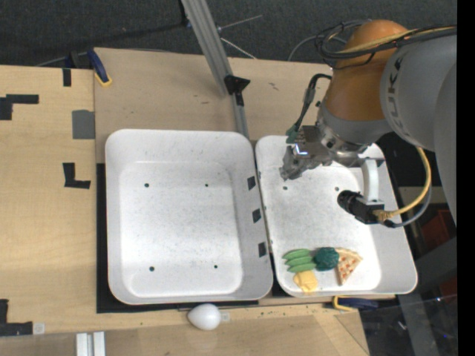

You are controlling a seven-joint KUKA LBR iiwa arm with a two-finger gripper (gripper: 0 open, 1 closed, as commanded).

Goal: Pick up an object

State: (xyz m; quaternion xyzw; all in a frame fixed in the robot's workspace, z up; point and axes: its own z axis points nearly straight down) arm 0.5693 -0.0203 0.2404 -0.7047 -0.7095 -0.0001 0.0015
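Camera view from above, my fingers (291, 167) hung over the right shallow white bin (393, 265), their spread impossible to tell, small green, yellow and orange toys (321, 264) well apart near its front wall.

One camera looks down on me from above the bench (44, 199), at a slant, taking in both white bins; my arm (401, 73) enters from its right.

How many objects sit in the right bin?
4, clustered at its near edge: green piece, dark green piece, yellow piece, pizza-like slice. The arm may hide more.
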